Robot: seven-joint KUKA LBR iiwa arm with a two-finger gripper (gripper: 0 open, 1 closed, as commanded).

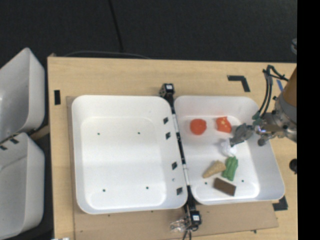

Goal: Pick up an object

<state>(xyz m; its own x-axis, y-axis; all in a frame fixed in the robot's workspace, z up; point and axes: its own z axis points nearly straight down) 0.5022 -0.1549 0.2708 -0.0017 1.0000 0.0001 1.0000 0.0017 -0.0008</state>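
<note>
Gripper (pixel 243 133) low over the right bin (pixel 260 184).
Jaws' spread cannot be told; a small white object (pixel 225 146) lies just beside their tip, above the green piece (pixel 231 168), red ball (pixel 198 126) farther left.

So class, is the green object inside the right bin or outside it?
Inside. The green object lies on the right bin's floor, within its rim, beside a tan piece.

Light wooden bench top (pixel 115 76), left white bin (pixel 90 109), black clips (pixel 166 89) along the bins' seam, white moulded shapes (pixel 17 91) at far left
</note>
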